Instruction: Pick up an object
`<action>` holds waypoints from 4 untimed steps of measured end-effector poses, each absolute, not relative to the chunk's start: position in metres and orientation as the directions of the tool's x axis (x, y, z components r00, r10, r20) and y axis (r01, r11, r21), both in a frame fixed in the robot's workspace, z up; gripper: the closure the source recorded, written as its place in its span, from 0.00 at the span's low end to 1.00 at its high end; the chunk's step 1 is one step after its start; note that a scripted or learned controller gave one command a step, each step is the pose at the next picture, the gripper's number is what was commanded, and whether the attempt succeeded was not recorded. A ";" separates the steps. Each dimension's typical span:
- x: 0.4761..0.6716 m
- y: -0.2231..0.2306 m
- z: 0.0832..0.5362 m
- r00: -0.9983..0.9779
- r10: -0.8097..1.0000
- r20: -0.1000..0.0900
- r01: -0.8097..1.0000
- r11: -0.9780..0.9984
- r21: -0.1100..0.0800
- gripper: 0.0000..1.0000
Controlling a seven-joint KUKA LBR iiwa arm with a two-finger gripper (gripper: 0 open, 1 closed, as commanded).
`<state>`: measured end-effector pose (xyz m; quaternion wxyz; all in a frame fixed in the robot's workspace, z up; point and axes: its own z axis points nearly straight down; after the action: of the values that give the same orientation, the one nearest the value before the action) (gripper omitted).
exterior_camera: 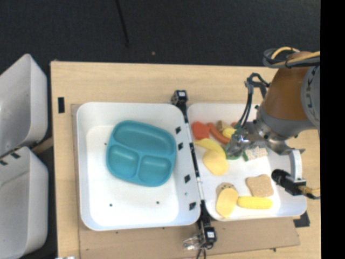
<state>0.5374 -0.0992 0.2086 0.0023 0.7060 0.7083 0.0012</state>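
Approach step: we see the two-finger gripper low in the right white bin, beside the pale yellow rounded toy. Jaws' state: we cannot tell. Next, a closing grasp, we judge.

A matt, pale wood-grain bench carries two smooth white plastic bins, the left one holding a glossy teal plastic divided plate, the right one holding smooth, plastic-looking yellow toy foods and a rough-faced tan bread slice.
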 end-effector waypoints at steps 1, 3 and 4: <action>0.539 -0.100 0.242 -0.004 1.000 -0.001 1.000 0.004 0.004 1.00; 0.641 -0.089 0.254 -0.005 1.000 -0.001 1.000 0.005 0.004 1.00; 0.681 -0.073 0.230 -0.003 1.000 -0.001 1.000 0.003 0.001 1.00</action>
<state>0.6812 -0.0728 0.2298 0.0006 0.7060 0.7083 -0.0001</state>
